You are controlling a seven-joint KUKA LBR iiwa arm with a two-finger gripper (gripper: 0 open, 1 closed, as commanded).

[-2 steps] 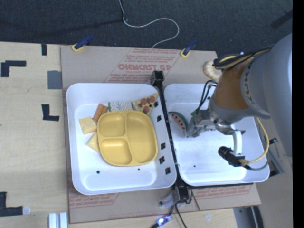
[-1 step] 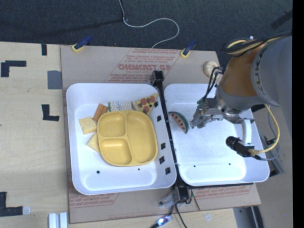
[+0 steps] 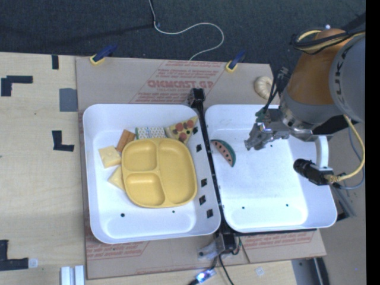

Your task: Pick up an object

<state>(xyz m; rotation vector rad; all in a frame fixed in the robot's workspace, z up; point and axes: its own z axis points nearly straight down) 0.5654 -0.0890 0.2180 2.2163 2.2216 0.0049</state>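
Note:
A watermelon slice toy (image 3: 225,152) lies near the left wall of the right bin (image 3: 279,215). My gripper (image 3: 256,140) hangs over the right bin, a little to the right of and above the slice, apart from it. Nothing shows between its dark fingertips. In the left bin (image 3: 101,218) a yellow divided plate (image 3: 159,172) lies over several small food toys: a cracker square (image 3: 109,157), a brown piece (image 3: 124,139), a checkered piece (image 3: 149,133) and a pizza slice (image 3: 184,128).
The grey arm with its orange band (image 3: 320,64) fills the upper right. A black cable plug (image 3: 309,170) hangs over the right bin's right side. A beige lump (image 3: 263,86) lies on the cardboard behind the right bin.

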